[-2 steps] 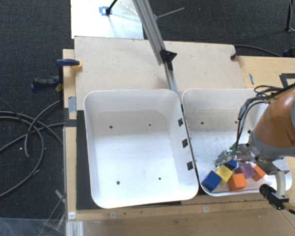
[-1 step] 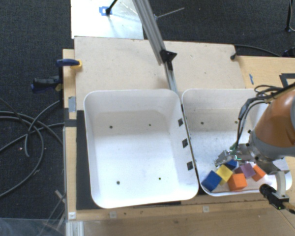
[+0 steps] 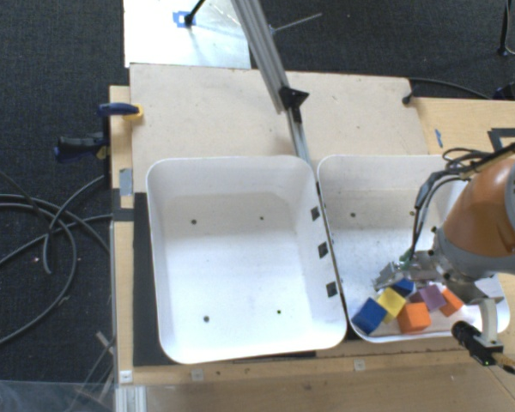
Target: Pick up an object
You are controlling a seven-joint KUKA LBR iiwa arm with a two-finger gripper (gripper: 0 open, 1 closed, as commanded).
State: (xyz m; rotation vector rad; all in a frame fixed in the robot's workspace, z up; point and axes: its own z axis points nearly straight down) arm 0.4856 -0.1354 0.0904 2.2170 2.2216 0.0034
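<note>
A cluster of small blocks lies in the near corner of the right bin (image 3: 360,230): a blue block (image 3: 369,314), a yellow block (image 3: 392,303), an orange block (image 3: 415,316), a purple block (image 3: 431,296) and a second, smaller orange piece (image 3: 451,303). Another blue block (image 3: 403,288) sits just behind the yellow one. My gripper (image 3: 397,275) hangs low over this cluster, right above the small blue and yellow blocks. The arm's orange band (image 3: 489,221) and grey wrist cover the right part of the bin.
The left bin (image 3: 167,230) stands beside the right one, the two sharing a raised rim (image 3: 322,239). A slanted metal pole (image 3: 270,58) crosses the board behind the bins. Cables (image 3: 43,230) and a blue clamp (image 3: 112,110) lie at the left.
</note>
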